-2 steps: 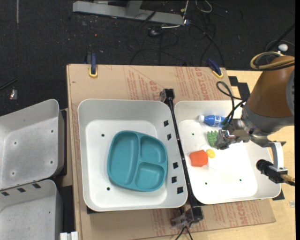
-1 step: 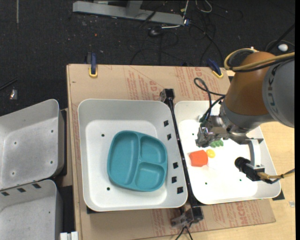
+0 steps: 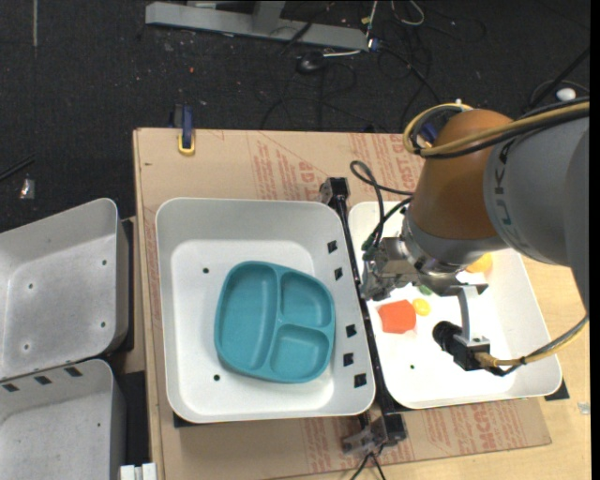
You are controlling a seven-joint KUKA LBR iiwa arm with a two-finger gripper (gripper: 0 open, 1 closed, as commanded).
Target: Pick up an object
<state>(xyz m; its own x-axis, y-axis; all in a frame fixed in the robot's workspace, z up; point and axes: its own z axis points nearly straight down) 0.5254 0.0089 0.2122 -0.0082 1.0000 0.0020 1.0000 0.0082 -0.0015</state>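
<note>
While the gripper (image 3: 382, 277) hung at the 9 o'clock edge of the right bin (image 3: 525, 375) (grip state: could not tell), 1 orange block (image 3: 397, 317) lay at its 5 o'clock.

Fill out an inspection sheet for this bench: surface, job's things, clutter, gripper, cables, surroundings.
Surface: brown board bears the left bin and the right bin side by side.
Job's things: teal divided plate lies flat in the left bin. An orange block and a small yellow piece lie in the right bin, with a yellow-orange thing partly hidden by the arm.
Clutter: nothing seen.
Gripper: gripper is low at the right bin's left side, beside the orange block; its grip cannot be told.
Cables: black cables loop over the board behind the bins.
Surroundings: dark floor, grey bar, blue clamp, white perforated trays.
</note>
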